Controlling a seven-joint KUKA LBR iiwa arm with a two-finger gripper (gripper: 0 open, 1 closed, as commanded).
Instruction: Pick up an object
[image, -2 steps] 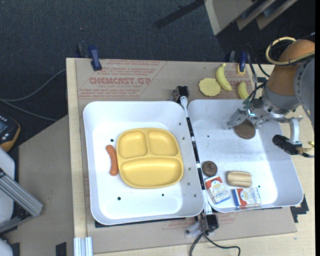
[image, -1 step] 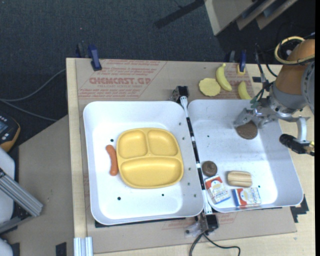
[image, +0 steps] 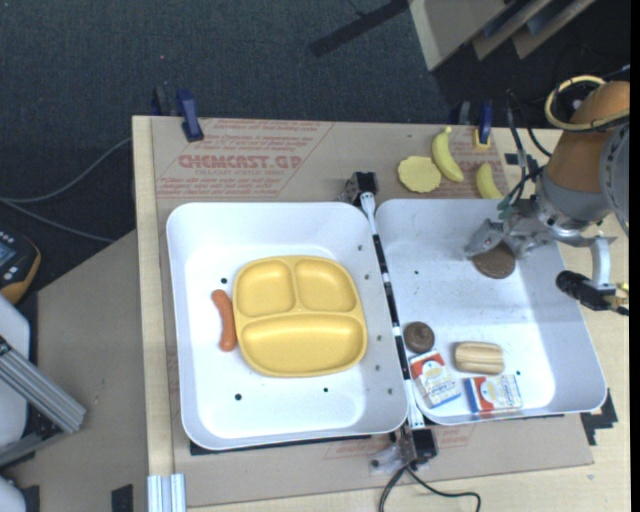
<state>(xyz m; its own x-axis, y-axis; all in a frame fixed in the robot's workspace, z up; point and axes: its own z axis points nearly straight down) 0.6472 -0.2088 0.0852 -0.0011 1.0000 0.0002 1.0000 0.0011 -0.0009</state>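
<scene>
At the frame's upper right my gripper (image: 497, 243) hovers over a brown disc (image: 494, 264), seemingly light, flat, best pinched at its rim; finger state unclear.

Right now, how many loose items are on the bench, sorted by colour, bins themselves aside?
Yellow: 4, the divided tray, two bananas, round piece.
Brown or tan: 3, disc under the gripper, small disc, bread roll.
Orange: 1, sausage.
Red, white and blue: 2, cartons.
Total: 10.
</scene>
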